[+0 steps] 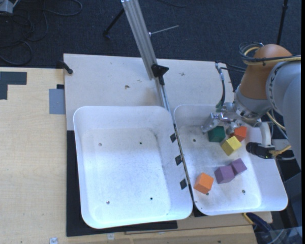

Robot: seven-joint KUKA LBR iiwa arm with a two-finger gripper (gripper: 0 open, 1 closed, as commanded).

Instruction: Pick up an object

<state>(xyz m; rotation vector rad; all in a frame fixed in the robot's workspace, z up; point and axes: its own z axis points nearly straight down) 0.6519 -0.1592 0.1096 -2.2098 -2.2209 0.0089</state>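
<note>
Nearest the camera, an orange cube (204, 183) sits close to the front wall of the right bin (274, 200), with two purple blocks (230, 171) touching each other just behind it. Further back lie a yellow cube (231, 145), a dark green block (216, 134) and a small orange-red piece (240, 133), all bunched tightly together. The left bin (86, 136) lies alongside.

My fingers (221, 120) are down low over that back cluster, right at the green block, so I judge this to be the reach-and-close step of the pick. Nothing looks lifted; every block appears to rest on the bin floor. Whether my fingers are spread or closed I cannot tell: the metal parts blur together against the white, and my own wrist and orange band (259, 75) crowd the spot. I cannot say I have hold of anything.

The next move calls for care. The green block has the yellow cube and the orange-red piece pressed close on one side, so closing cleanly needs one finger on each free face of the green block and not on a neighbour; otherwise it may squirt out or two pieces may jam.

Hidden from view: the far side of the green block, the contact points, and part of the orange-red piece behind my hardware.
</note>
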